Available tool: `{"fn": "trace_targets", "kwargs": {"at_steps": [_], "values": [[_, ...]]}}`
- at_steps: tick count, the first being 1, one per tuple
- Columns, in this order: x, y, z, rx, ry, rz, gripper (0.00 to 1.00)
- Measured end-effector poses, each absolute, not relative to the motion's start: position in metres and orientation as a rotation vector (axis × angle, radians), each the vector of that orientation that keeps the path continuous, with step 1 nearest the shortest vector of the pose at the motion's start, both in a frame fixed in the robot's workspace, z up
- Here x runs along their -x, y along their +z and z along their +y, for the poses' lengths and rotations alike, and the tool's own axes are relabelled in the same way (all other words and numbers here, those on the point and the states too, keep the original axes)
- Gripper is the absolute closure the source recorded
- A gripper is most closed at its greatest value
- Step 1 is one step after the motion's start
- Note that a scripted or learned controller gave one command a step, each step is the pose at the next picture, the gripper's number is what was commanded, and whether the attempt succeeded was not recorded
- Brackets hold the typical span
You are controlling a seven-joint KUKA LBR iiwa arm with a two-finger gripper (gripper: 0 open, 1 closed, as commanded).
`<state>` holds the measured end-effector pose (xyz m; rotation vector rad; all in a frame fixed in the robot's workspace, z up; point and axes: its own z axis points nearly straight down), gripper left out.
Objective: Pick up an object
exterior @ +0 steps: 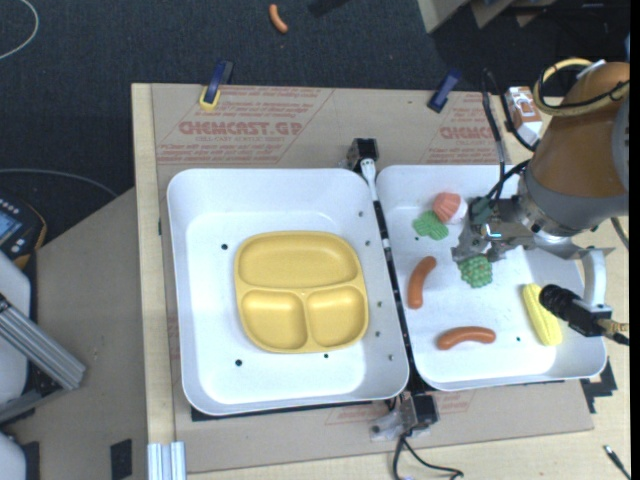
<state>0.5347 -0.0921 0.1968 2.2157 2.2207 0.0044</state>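
My gripper [481, 252] hangs over the middle of the right bin [500, 368], with the arm reaching in from the right. Directly under its tip is a green broccoli-like piece [477, 272], touching or almost touching it; I cannot make out whether it is gripped. A second green piece [431, 226] lies to the upper left beside a pink-orange item [447, 206]. One orange sausage [421, 281] lies left of the gripper and another [466, 337] near the bin's front. A yellow corn cob [541, 314] lies at the right.
The left bin [200, 268] holds a yellow three-compartment plate [298, 290]. A black divider [385, 258] runs between the bins. Clamps [212, 85] [442, 94] sit on the far board edge. A small orange item [278, 17] lies on the floor beyond.
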Motion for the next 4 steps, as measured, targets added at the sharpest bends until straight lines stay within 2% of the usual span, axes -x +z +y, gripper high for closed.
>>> {"fn": "trace_targets", "kwargs": {"at_steps": [1,2,3,4], "values": [[-0.536,0.227,-0.092,-2.217,0.005,2.219,1.0],[-0.529,0.234,-0.044,-2.217,0.001,2.228,1.0],[-0.523,0.217,-0.024,-2.222,-0.003,2.226,1.0],[-0.527,0.233,-0.015,-2.218,0.003,2.221,1.0]]}}
